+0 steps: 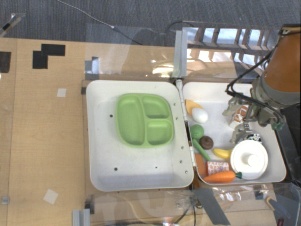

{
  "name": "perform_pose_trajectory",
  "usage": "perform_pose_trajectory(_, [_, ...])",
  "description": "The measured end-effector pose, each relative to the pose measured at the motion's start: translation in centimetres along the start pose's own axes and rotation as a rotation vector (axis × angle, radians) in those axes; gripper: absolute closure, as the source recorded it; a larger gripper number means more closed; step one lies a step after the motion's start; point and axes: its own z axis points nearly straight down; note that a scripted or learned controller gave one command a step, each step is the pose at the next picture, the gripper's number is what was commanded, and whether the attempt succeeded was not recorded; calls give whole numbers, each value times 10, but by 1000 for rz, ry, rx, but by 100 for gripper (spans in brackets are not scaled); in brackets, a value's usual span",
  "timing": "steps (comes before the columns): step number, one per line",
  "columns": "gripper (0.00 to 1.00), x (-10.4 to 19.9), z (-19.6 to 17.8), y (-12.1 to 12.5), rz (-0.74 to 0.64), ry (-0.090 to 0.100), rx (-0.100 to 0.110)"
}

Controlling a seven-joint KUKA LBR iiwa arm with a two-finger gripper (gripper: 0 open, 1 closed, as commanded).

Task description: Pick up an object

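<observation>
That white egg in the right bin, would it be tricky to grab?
Probably. The smooth white egg-shaped toy looks rounded, so it may roll or slip. It lies against an orange piece near the bin wall, likely crowding the gripper.

There is one camera. It sits high above the pale wooden bench (pixel 42 140) and looks down at a slant, so the far edge of the bench and a strip of dark grey carpet floor (pixel 141 6) show at the top. It is far enough back to see both shallow white bins side by side: the left white bin (pixel 101 173) sits near the middle, and the right white bin (pixel 214 95) sits toward the right side. The grey arm with the orange band (pixel 284 65) comes in from the right.
</observation>
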Motion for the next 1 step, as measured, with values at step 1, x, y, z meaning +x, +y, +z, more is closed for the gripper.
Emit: perform_pose_trajectory(1, [0, -33, 117, 4, 22, 13, -3])
